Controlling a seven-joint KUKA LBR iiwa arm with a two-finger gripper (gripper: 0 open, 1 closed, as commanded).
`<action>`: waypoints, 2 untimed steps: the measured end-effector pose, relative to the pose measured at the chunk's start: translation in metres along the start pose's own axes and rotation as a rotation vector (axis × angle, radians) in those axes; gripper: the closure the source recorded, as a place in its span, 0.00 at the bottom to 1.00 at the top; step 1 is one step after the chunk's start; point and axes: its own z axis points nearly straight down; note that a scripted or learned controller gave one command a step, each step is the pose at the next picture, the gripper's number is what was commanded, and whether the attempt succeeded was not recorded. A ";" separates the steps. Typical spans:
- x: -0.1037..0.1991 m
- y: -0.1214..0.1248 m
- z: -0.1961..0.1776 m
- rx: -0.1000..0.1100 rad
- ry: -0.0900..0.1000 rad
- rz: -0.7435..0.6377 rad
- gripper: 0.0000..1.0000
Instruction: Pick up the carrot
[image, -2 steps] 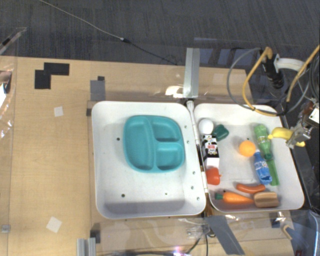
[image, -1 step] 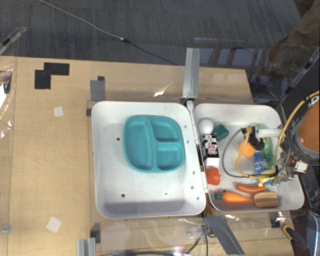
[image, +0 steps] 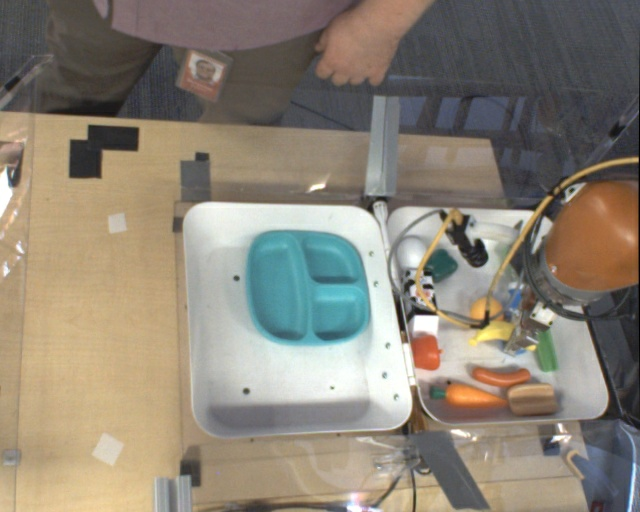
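1. Camera view, looking down at a slant: the arm (image: 590, 245) enters from the right and hangs over the right bin (image: 598, 400), its orange band above the clutter so the wrist can descend among the toys.
2. Gripper (image: 520, 335): it sits low in the right bin amid yellow cables (image: 450, 315); whether it is apart or together cannot be told, as cables and wrist parts mask it, and nothing is seen held in it.
3. Carrot (image: 470, 396): lies flat near the bin's front wall, below and to the left of the gripper, apart from it and not yet lifted.
4. Neighbours of the carrot: a sausage (image: 502, 377) lies just beyond it toward the gripper, and a bread roll (image: 532, 399) sits at its blunt end, directly in front of the gripper. This crowding probably leaves little room for a clean closing.
5. Banana (image: 492, 333): just left of the gripper, nearer to it than the carrot, so a mistaken grasp seems possible.
6. Left bin (image: 215, 300): well left of the gripper, it carries a teal divided plate (image: 306, 287), apparently kept aside from the picking area.
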 end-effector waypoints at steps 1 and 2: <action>0.030 0.038 -0.158 0.009 -0.017 -0.066 1.00; 0.032 0.013 -0.008 0.003 -0.008 0.245 1.00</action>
